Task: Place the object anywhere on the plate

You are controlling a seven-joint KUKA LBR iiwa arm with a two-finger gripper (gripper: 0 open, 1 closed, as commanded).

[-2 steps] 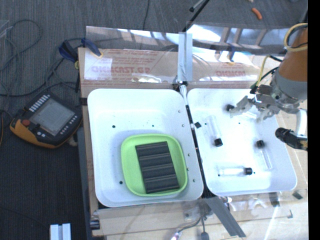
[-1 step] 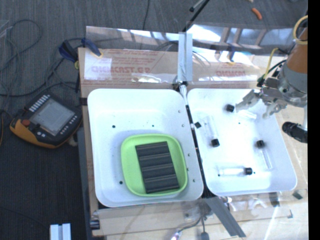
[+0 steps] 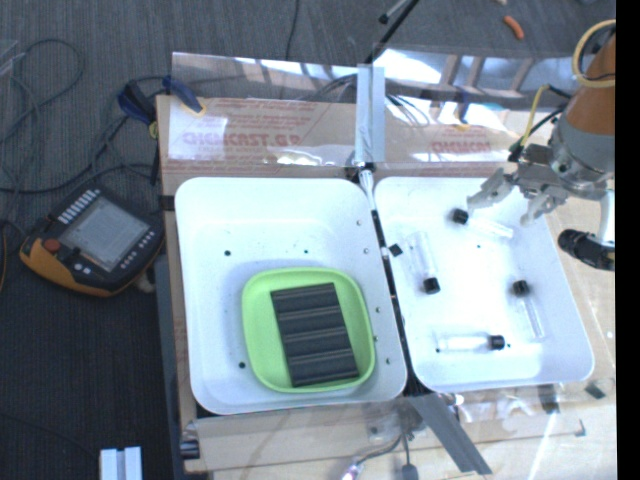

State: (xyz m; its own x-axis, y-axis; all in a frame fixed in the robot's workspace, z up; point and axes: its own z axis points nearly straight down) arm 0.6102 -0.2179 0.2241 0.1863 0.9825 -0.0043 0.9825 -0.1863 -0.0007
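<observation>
Toward the left bin's [image 3: 200, 268] front edge: green plate [image 3: 262, 298] with a dark ribbed block [image 3: 315, 334] covering most of it, only rim margins free. Across the right bin [image 3: 560, 353]: clear vials with black caps, one [image 3: 468, 343] near the front edge — likely light, slick, brittle, best pinched mid-barrel. Over the far right corner: gripper [image 3: 518, 193], fingers splayed, nothing between.

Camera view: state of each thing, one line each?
gripper: jaws open, holding nothing, over the right bin's far edge
green plate: flat in the left bin, bearing a dark ribbed block
dark ribbed block: lying flat on the plate
clear vials: lying on their sides in the right bin, black caps on
right bin: holds the vials
left bin: holds the plate
</observation>
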